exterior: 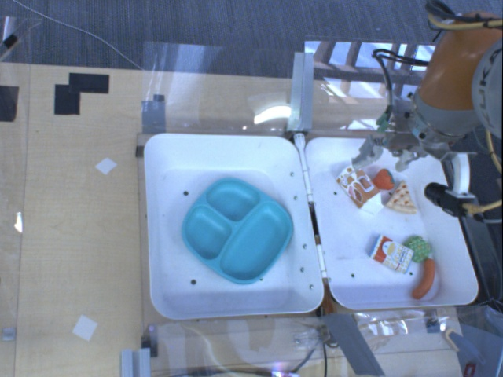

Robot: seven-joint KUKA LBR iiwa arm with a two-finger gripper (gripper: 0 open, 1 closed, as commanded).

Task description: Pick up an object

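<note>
Here, two white bins side by side on the pale wooden bench: left bin across the frame's centre, right bin toward the right. In the left bin, one blue divided plate with three compartments, lying flat near the middle. In the right bin, six small toy food items, in two loose groups. Upper group, three pieces close together: one printed snack packet, one red tomato-like piece just to its right, one pizza slice below and right of that. Lower group, three more: one small orange-and-white carton, one green leafy piece touching its right edge, one orange-red sausage beneath, near the bin's lower right corner. One claw, reaching in from the upper right of the frame on the grey arm with its orange band, poised over the upper group with both fingers spread apart, one above the packet's top corner and one above the pizza slice. Nothing between the fingers; tomato-like piece right below the gap.
</note>
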